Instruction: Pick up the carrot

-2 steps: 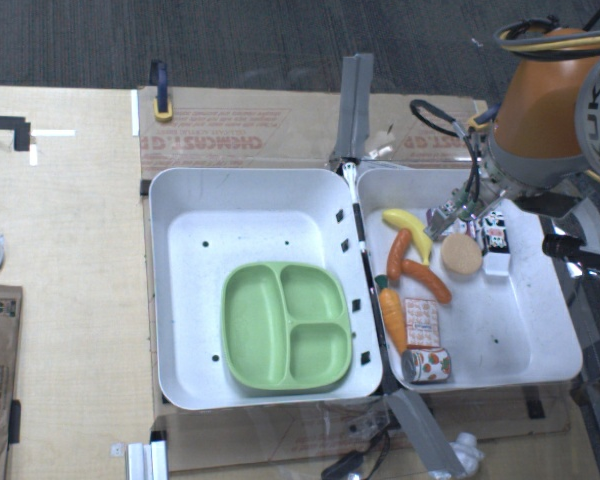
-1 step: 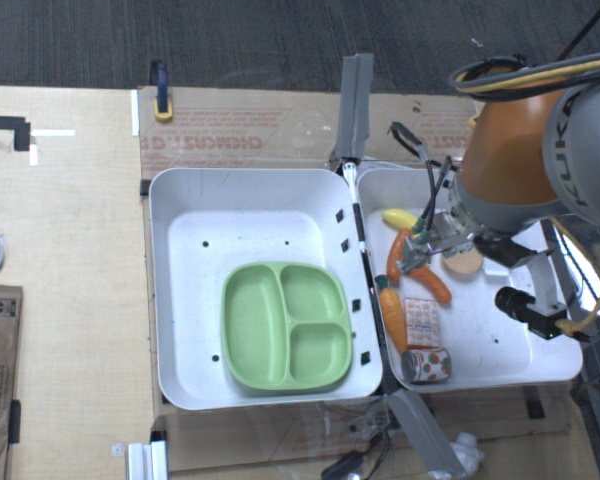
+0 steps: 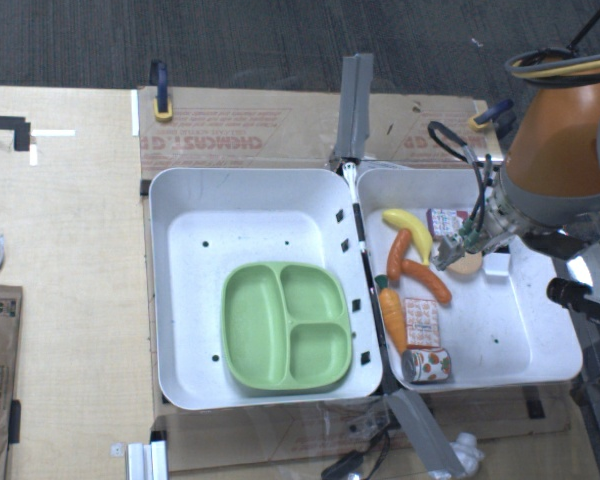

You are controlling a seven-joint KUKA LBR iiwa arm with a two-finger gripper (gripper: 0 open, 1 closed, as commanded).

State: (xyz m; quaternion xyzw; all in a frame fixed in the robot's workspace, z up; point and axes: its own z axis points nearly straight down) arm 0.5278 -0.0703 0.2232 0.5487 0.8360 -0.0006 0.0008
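Note:
The carrot is orange with a small green top and lies lengthwise along the left wall of the right bin, near the front. My gripper hangs low over the middle of that bin, up and to the right of the carrot and apart from it. Its tip sits by a tan round piece and the right end of an orange sausage-shaped piece.
Around the carrot lie a yellow banana, a second orange piece, a printed packet, a small can and a small box. The left bin holds a green divided plate.

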